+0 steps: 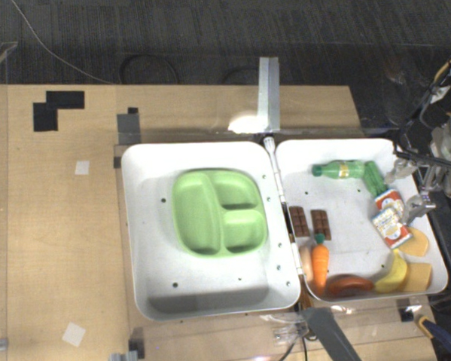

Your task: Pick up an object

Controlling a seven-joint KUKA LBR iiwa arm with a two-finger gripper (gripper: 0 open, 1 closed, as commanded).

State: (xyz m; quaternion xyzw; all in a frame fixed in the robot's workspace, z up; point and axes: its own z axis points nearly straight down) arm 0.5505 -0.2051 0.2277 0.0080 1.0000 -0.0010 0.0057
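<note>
The right bin (350, 256) holds several toy foods. A green bottle (339, 169) lies at the back, with a green packet (374, 179) beside it. Two chocolate bars (309, 224) lie near the left wall, above a carrot (319, 258). A dark red sausage (348, 285), a banana (392, 273) and yellow cheese pieces (419, 275) line the front. A red and white carton (389, 218) lies by the right wall. My gripper (408, 189) hangs over the bin's right rim, just right of the carton, open, with nothing between its fingers.
The left bin (152, 293) holds a green divided plate (218, 212). A metal post (269, 94) stands behind the seam between the bins. Cables and the arm's body (446, 138) crowd the right edge.
</note>
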